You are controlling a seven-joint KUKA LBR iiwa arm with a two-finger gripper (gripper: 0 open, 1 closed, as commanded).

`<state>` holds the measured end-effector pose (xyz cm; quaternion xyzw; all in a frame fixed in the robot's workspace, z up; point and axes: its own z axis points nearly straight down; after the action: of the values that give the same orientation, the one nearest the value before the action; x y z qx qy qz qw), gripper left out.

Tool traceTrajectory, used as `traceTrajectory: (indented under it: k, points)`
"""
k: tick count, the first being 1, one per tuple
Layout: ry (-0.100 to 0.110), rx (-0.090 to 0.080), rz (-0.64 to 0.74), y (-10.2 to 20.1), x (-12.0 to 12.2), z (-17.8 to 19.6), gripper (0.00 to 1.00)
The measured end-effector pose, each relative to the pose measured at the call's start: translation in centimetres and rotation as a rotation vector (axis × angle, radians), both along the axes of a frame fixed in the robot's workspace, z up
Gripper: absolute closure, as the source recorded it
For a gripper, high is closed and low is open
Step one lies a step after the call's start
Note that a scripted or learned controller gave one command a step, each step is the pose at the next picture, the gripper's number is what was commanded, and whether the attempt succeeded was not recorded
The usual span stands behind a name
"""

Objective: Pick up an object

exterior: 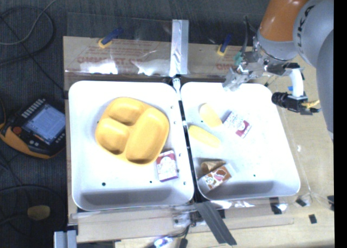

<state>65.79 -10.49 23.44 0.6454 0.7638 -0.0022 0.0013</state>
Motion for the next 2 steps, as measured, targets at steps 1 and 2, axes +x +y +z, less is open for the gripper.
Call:
traceTrajectory:
  k: [1, 2]
  points:
    - [0.000, 0.000, 0.000, 0.0, 0.0, 0.0, 0.00]
    - [0.002, 0.002, 0.048, -6.5, -1.5, -8.4, 0.00]
